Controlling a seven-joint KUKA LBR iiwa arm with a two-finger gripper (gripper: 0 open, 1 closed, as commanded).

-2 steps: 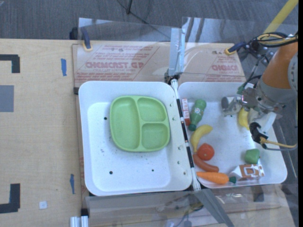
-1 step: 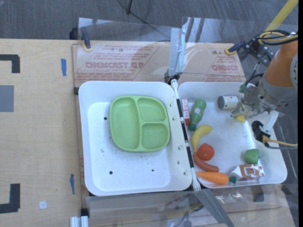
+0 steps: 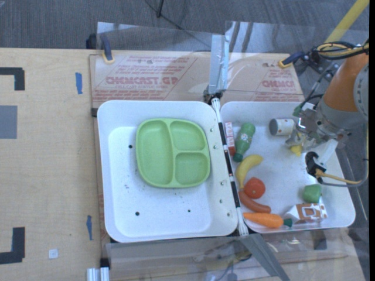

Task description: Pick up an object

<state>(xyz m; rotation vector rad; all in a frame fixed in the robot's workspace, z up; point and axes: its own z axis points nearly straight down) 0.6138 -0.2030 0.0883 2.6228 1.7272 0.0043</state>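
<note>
Across the bench from the left, bare plywood gives way to the left bin (image 3: 117,174), a shallow white tray of smooth plastic holding a pale green divided plate (image 3: 173,152), matte, with three compartments and rounded corners.

Right of the central divider, the right bin (image 3: 345,212) carries the toy food. A small red packet (image 3: 229,135) lies against its left wall, just beside a green bottle (image 3: 243,139) lying tilted. Nearer sits a curved yellow banana (image 3: 248,167), then a round red tomato (image 3: 255,187), a reddish sausage (image 3: 255,203) and an orange carrot (image 3: 265,219), all glossy moulded plastic. Farther right, a grey-white can (image 3: 282,126) lies on its side, a green pepper-like piece (image 3: 312,192) sits near the right wall, and a printed carton (image 3: 310,212) lies in the near corner.

The gripper (image 3: 309,138) hangs low over the far right of this bin, just beside the can; whether it is spread or closed cannot be told, and nothing visibly sits in it.

For a clean pick, I would favour the isolated can or pepper: slick rounded shapes squirt sideways, so the grasp should centre squarely across the narrow axis and descend fully before closing.
</note>
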